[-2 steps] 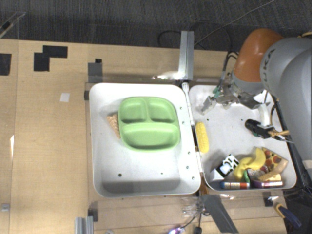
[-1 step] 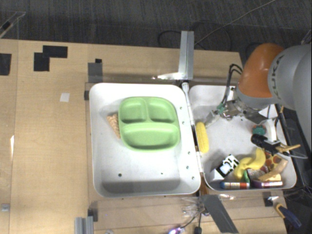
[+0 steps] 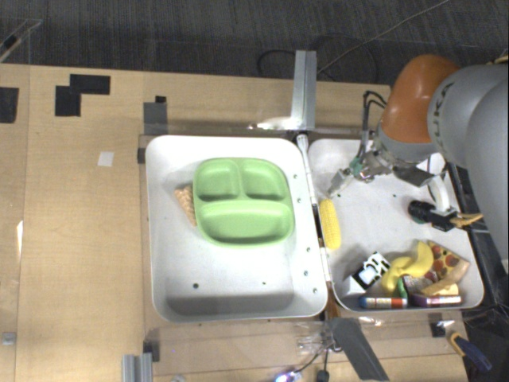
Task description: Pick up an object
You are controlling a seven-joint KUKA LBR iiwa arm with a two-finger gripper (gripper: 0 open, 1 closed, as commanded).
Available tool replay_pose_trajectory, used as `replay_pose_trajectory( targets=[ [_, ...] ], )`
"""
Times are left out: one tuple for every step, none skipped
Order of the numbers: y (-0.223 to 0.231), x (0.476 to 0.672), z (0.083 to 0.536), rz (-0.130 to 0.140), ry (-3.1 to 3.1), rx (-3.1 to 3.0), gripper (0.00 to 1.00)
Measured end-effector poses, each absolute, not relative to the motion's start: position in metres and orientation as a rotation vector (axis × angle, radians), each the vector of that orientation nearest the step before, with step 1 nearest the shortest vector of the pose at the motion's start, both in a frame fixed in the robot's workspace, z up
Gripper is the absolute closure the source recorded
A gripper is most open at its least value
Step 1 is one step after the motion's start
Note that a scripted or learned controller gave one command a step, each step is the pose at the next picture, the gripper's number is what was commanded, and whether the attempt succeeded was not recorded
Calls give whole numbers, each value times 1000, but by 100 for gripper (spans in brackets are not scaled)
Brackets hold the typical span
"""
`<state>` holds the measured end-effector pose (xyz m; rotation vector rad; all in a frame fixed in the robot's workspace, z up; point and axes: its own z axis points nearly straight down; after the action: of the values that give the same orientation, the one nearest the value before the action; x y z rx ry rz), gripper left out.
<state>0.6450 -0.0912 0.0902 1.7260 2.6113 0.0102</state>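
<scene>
Progress is nil: my gripper hangs low over the right white bin, fingers apparently spread and pinching nothing. Yellow corn cob lies just below it by the bin's left wall, unlifted.

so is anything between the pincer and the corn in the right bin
Nothing visible. The pincer hangs over bare white floor near the top of the right bin, and the corn lies just below it against the left wall, with only open floor between.
</scene>
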Motion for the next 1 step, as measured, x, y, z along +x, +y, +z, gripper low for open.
replay_pose_trajectory(
  targets=[
    [-103,669,89,4,2626,1738,0]
  ],
)
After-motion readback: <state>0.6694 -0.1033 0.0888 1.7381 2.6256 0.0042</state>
